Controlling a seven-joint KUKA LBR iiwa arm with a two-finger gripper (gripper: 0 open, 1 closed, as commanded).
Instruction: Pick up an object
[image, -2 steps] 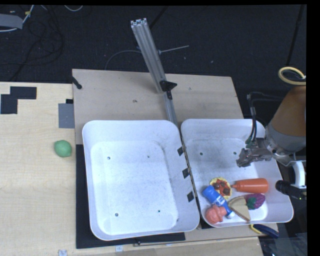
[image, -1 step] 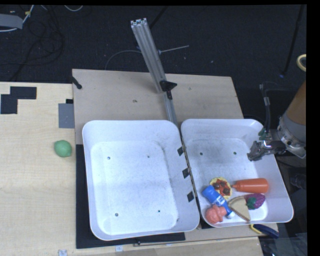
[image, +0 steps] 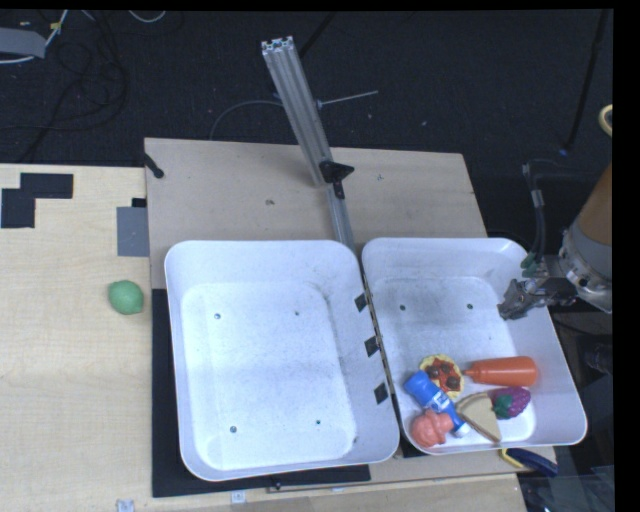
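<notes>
Fingers (image: 515, 300) hang at the right bin's (image: 440, 262) right rim, their state impossible to tell, well apart from the toys clustered in its near corner around the orange carrot (image: 503, 372), so descending here risks grabbing nothing.

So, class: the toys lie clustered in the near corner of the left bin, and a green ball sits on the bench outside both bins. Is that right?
Not quite. The camera view shows the toys, among them an orange carrot and a blue bottle, clustered in the near corner of the right bin, not the left. The green ball does sit on the bench outside both bins.
</notes>
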